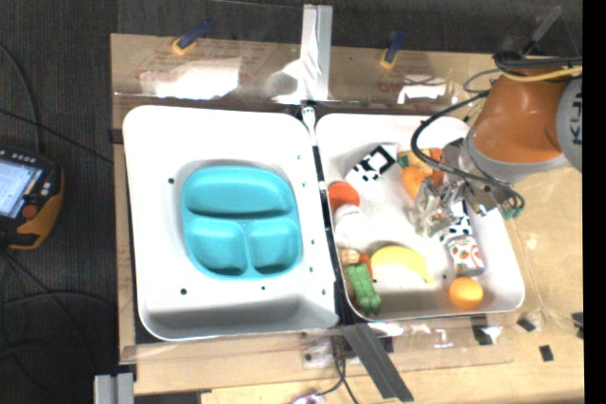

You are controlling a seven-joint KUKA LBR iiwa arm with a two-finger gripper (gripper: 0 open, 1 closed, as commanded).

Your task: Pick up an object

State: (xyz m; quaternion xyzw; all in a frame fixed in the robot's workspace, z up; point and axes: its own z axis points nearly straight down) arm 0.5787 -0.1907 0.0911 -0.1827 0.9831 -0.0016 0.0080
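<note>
My gripper [437,211] hangs low inside the right bin [511,284], reaching in from the right under the orange band of the arm [516,118]. It sits just below an orange carrot-like piece [415,180] and left of a small red-and-white carton [464,253]. A yellow banana [400,264], an orange ball [465,291], a green toy [363,287], a red-capped white bottle [345,208] and a black-and-white checkered card [373,163] lie around it in the same bin.
The left bin [151,203] holds a turquoise divided tray [241,219]. A clear divider post [316,52] stands at the back between the bins. A handheld controller [24,194] lies on the floor at far left. Black cables loop around the wrist.
</note>
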